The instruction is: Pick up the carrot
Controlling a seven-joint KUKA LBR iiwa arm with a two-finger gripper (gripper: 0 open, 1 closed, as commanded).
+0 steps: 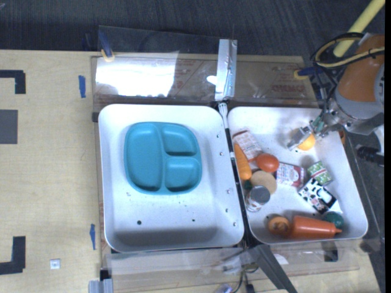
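Carrot (pixel 242 162) is lying against the right bin's (pixel 357 191) left wall, untouched. Gripper (pixel 303 138) sits near the back, well apart from it, jaws pinching something small and yellow (pixel 307 143). Whole pick left.

light wood bench (pixel 43 182) with black corner marks, blue tape bits (pixel 82 85), dark grey carpet floor (pixel 183 5) behind, glare on clear panel (pixel 137 75).

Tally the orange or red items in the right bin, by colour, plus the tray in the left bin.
Orange: 3, the long carrot, the round fruit, the piece by the divider
Red: 1, the tomato
Blue: 1, the tray
Total: 5
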